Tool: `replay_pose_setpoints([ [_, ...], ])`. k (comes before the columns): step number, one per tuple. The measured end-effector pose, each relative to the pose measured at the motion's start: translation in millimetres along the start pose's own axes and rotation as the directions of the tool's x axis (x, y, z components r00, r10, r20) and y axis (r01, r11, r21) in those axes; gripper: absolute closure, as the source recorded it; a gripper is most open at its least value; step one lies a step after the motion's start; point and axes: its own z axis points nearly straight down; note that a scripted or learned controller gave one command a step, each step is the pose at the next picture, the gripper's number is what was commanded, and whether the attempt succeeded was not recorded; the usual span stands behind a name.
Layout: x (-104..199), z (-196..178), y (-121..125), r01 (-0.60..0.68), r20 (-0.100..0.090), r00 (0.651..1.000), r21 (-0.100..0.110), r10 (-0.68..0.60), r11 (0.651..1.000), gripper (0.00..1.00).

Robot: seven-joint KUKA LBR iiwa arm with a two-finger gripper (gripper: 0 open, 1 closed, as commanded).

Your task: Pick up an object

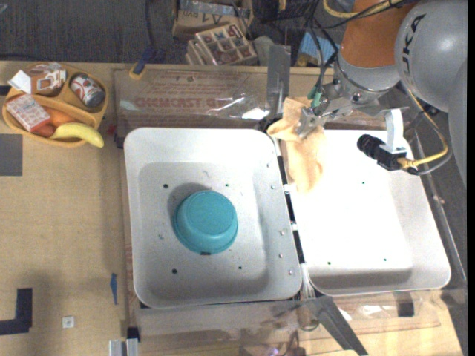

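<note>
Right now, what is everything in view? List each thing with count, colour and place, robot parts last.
Bins: two, white, side by side on the bench.
Bowl: one, teal, upside down in the left bin.
Cloth: one, pale tan, hanging from the gripper over the right bin's upper left corner.
Tray: one, yellow, upper left of the bench, holding a banana and small packaged items.
Boxes: a few, cardboard, on the floor beyond the bench.
Arm: one, grey with an orange band, reaching in from the right.
Gripper: one, metal, pinching the cloth's top edge.
</note>
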Motion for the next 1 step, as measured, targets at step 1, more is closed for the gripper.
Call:
replay_pose_setpoints([
  [1,38.9,42.4,-35.3,-0.065,-0.001,0.998,0.003,0.065,0.998,1.00],
])
